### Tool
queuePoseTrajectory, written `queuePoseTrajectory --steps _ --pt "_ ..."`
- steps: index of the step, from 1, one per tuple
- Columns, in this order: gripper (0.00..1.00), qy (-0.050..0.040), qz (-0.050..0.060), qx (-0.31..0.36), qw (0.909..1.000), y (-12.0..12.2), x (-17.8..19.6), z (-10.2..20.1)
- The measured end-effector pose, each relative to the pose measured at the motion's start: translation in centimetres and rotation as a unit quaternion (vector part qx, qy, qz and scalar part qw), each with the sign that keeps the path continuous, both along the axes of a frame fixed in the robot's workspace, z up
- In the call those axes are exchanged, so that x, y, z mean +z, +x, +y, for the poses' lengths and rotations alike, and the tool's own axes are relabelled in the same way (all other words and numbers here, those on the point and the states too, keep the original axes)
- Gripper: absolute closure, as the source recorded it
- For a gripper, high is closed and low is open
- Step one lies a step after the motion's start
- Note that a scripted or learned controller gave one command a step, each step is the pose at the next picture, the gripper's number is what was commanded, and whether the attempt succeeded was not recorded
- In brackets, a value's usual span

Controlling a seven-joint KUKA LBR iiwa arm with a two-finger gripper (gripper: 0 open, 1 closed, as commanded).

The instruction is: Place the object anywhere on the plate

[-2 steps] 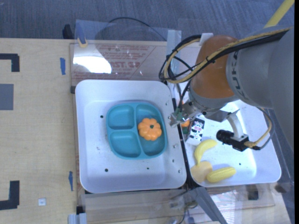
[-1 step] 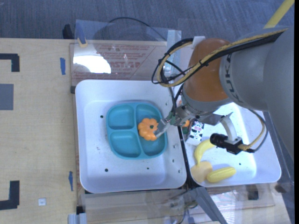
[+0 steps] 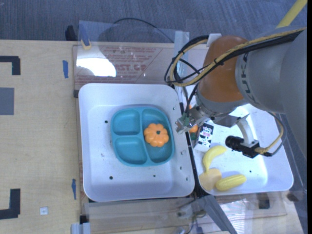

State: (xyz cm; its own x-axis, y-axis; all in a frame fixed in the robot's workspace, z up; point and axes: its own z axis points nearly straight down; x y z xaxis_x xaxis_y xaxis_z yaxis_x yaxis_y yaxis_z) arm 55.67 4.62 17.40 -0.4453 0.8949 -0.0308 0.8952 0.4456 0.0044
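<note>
Orange pumpkin (image 3: 156,135) sits on the teal divided plate (image 3: 127,147) in the left bin (image 3: 97,174) — over the divider, right side. Tool (image 3: 187,123) hovers at the bins' shared edge — its state can't be made out. Banana (image 3: 213,155) and corn (image 3: 230,182) lie in the right bin (image 3: 278,174).

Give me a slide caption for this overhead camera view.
Orange pumpkin sits on the blue divided plate while the pincer hovers beside it.

Robotics lab: plywood bench (image 3: 39,145) with tape marks, white bins (image 3: 97,179), cabled arm (image 3: 263,67), toy food.
</note>
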Motion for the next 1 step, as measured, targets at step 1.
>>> queuePoseTrajectory --steps 1 --pt "0.0 0.0006 0.001 0.001 1.0 -0.05 -0.08 0.12"
